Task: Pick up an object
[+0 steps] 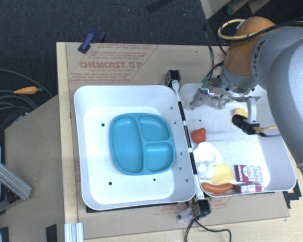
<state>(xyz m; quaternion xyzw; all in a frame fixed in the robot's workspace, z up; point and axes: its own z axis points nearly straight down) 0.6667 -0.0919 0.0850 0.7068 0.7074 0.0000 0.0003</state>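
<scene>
Right now, the things I could pick up lie in the right bin [278, 150], mostly crowded toward its near left corner. A small red-orange piece [198, 134] sits by the wall shared with the left bin. Just nearer than it is a white lumpy object [207, 156], and touching that on the near side is a yellow round piece [222, 174]. A sausage-like orange-brown piece [217, 188] lies along the near rim, under the yellow one. Just right of these is a small carton [250, 177] with a dark red and white label, lying flat.

My gripper [210, 99] hangs over the far part of the right bin, well apart from that cluster, close to the far left corner. Its fingers point left, and I cannot tell from this view how wide they stand; nothing shows between them. A black and yellow fitting [244, 122] hangs off my wrist just to the right.

The left bin [91, 115] holds a blue divided plate [141, 142] with three compartments, lying in the middle. Both bins rest on a brown cardboard sheet [111, 64] with red printing on its far part.
</scene>
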